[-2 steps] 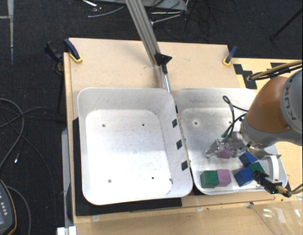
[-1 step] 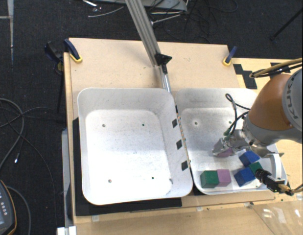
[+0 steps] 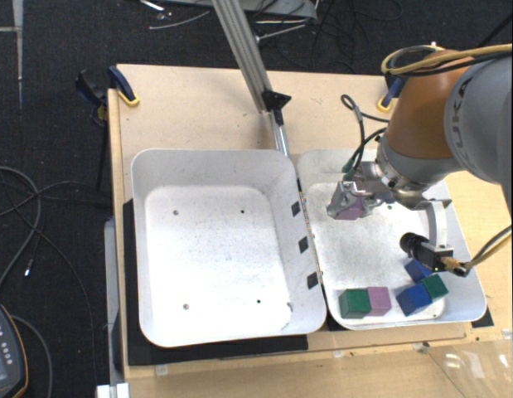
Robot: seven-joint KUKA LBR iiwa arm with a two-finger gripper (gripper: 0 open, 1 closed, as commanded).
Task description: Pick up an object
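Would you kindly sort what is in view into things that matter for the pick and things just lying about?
Job:
end effector
purple block between its fingers
right bin

Lying about:
green cube
pink cube
blue cube
left bin
clamp

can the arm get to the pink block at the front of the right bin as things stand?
Probably yes. The pink block lies in the right bin with its top uncovered, and the gripper is above the same bin. But a green block touches one side and a blue block sits near the other, leaving the jaws little room.
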